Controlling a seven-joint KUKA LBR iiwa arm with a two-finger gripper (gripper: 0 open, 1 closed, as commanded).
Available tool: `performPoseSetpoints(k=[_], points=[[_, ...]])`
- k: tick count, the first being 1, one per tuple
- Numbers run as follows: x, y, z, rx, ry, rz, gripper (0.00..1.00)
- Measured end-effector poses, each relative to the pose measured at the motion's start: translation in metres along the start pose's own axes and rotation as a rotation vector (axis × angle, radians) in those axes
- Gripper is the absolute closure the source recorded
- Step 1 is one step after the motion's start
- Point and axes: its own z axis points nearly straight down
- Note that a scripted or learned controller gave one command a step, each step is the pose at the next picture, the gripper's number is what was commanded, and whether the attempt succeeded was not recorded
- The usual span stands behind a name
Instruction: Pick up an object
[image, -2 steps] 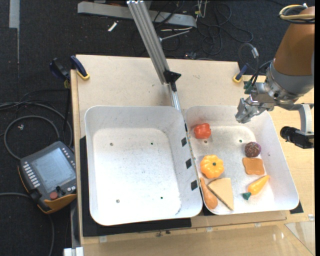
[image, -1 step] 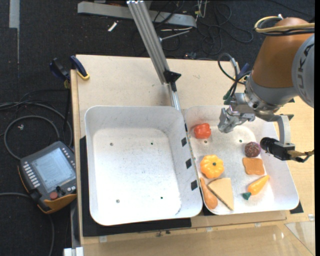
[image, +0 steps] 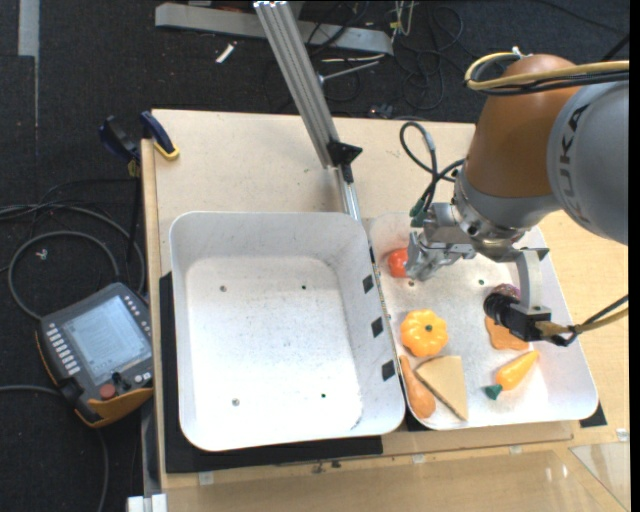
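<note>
A grey handheld control pendant (image: 95, 350) lay left of the bench (image: 250, 160). A small red tomato-like object (image: 398, 262) sat in the right shallow white bin (image: 570, 395), touching the jaws (image: 425, 262); whether they gripped it was unclear. Partial lettering "KU" showed on the grey arm (image: 585, 130).

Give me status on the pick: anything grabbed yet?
Done: the gripper is down in the right bin, right next to the red tomato-like object. In hand: nothing visibly held, and the grasp itself can't be judged from this angle. Left: close on an object and lift it. The orange pumpkin, sandwich wedge and carrot lie untouched in the bin.
</note>
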Motion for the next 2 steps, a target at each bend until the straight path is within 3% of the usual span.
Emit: performPoseSetpoints(k=[2], points=[[0.106,-0.015,0.029,0.0,0.0,0.0,1.0]])
